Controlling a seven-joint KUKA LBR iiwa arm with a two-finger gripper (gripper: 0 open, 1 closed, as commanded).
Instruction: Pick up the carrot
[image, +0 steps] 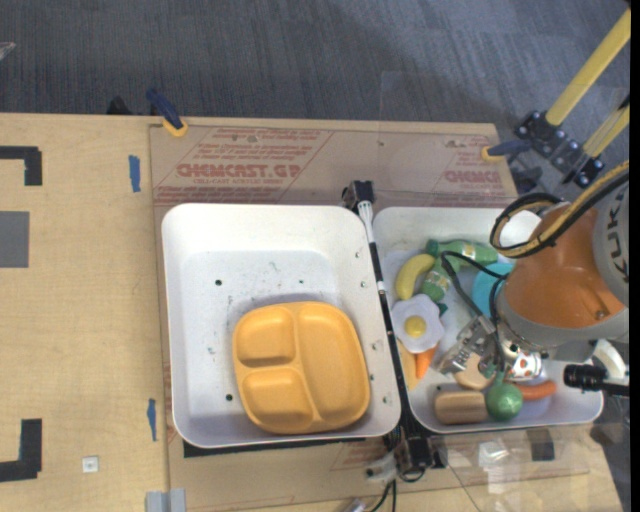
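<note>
A slim orange piece, which looks like the carrot, lies in the right bin just below the fried egg toy, which partly covers it. My gripper hangs low over the middle of that bin, a little to the right of this piece, among the toys. Nothing shows as held. A second orange-red piece pokes out at the lower right beside a green ball, and I cannot tell what it is.
The right bin also holds a banana, a green toy, a teal piece and a brown bun. The left bin holds a yellow divided plate. The arm's orange band and cables cover the bin's right side.
</note>
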